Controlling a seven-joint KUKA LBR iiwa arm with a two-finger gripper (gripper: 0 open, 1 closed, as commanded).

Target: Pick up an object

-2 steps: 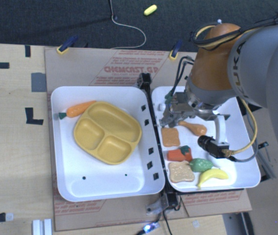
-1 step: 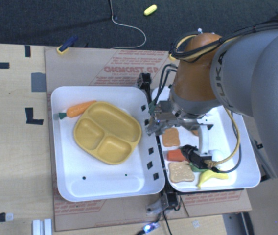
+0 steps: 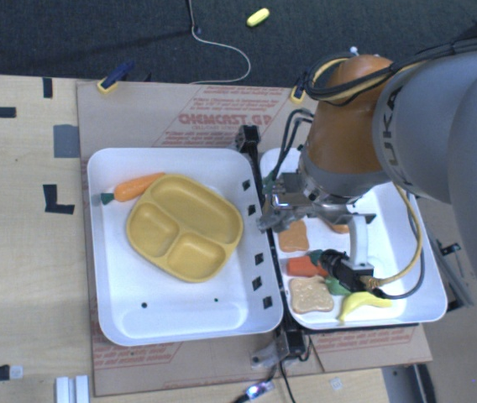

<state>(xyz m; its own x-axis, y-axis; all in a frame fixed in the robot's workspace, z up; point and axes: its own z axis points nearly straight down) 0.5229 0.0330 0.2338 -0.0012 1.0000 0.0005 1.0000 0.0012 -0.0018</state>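
Where visible, tool (image 3: 282, 217) low over right bin (image 3: 419, 309), toast slice (image 3: 293, 238) just beneath; grip indiscernible.

The light wooden bench (image 3: 20, 250) carried a flat brown cardboard sheet with red print (image 3: 213, 120), and two shallow white plastic bins sat side by side upon that sheet: the left bin (image 3: 112, 309) and the right bin (image 3: 419, 305), their inner rims touching. Black tape marks (image 3: 52, 198) lay on the bare wood at the left. A small blue-and-yellow clip (image 3: 114, 76) rested at the sheet's far left corner.
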